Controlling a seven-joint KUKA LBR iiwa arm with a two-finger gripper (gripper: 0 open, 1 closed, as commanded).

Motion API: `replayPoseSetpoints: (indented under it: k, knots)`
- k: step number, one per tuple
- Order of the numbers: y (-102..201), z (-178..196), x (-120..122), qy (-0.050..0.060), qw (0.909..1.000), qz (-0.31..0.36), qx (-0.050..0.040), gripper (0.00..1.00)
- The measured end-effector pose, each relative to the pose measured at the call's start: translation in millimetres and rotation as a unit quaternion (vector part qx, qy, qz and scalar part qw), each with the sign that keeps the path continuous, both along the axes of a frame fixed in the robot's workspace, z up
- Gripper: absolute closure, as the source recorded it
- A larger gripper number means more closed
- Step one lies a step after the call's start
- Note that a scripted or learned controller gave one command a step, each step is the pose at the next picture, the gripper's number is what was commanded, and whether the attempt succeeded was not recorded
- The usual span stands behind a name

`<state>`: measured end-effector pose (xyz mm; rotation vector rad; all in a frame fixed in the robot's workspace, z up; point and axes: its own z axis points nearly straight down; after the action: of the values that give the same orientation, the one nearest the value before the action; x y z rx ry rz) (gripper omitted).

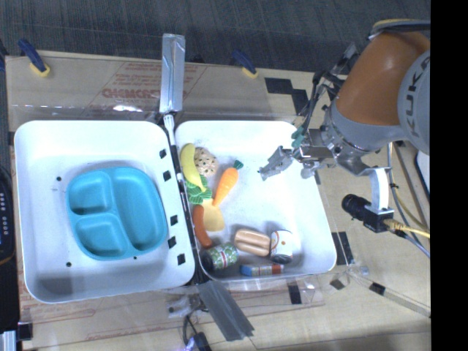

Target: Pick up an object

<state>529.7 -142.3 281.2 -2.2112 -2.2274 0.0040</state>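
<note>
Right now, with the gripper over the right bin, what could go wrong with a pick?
1. The toys crowd the right bin's left and front walls, so closing on one may nudge its neighbours.
2. The carrot lies against the banana, risking a double grab.
3. The gripper hovers over bare floor, so it might close on nothing.

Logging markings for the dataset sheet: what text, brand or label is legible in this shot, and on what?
"KU": grey letters on the arm's housing at the right edge, cut off by the frame.
Red print on the cardboard sheet behind the left bin: too faint and blurred to read.
Label on the small green can in the right bin: too small to read.
</note>
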Motion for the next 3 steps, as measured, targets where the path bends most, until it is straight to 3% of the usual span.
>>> replayPoseSetpoints:
  k: [1, 2, 3]
  knots:
    - [12, -62, -14, 0.002, 0.9997, -0.026, 0.0001, 0.0]
    - [38, -190, 28, -0.001, 0.9974, -0.072, -0.0001, 0.0]
    - [36, -181, 27, 0.001, 0.9974, -0.071, -0.0005, 1.0]
